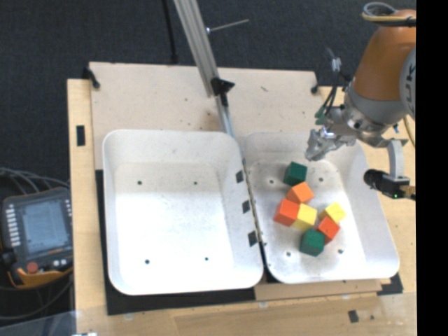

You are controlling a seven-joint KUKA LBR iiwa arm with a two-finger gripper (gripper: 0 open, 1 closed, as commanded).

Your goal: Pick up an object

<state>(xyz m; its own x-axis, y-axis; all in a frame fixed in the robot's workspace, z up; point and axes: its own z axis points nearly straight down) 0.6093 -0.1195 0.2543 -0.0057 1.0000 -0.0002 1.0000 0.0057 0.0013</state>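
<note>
We see the end effector [318, 145] hanging over the far part of the right bin [371, 250], below the grey wrist and orange band of the arm [381, 65]; whether it is released or clenched we cannot tell, and nothing shows in its grip. Just near of it and a little left lies a dark green cube [295, 173], apart from the tip. Nearer the camera, the other cubes crowd together: an orange cube [302, 192] touching a red-orange cube [286, 211], a yellow cube [306, 216] pressed against both, a second yellow cube [335, 212] to the right, a red cube [328, 227] beneath it, and a second green cube [312, 242] at the near end of the cluster. All of them sit towards the middle of the bin, with bare floor between the cluster and the right and near walls. The left bin [122, 187] meets the right one along a shared edge. Both rest on the worktop [154, 93], where a slanted aluminium post [199, 44] rises behind them. A handheld control pendant [38, 229] lies off the worktop's left side; any writing on it is too small for us to read.
</note>
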